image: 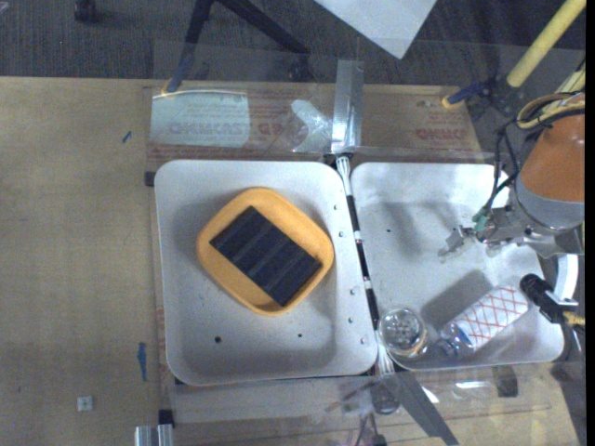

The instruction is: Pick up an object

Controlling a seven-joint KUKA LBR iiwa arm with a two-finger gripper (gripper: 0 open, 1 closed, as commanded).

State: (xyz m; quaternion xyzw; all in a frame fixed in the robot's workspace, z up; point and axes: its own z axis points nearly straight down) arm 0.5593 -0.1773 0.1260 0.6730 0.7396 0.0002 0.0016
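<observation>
In the right bin (pixel 418 193), the pincer (pixel 458 242) hangs above bare floor; its spread cannot be told. Shift toward the red-checked packet (pixel 491 309) near the front wall, descend squarely, then close.

From my station, my arm (pixel 556 170) at three o'clock shows a rounded orange band above a grey collar. Yellow and black cables loop over it towards one o'clock. Below the collar sits pale metal wrist hardware with a small green fitting, thin wires trailing off it. Lower, towards four o'clock, a black cylindrical part juts from a white bracket.
</observation>
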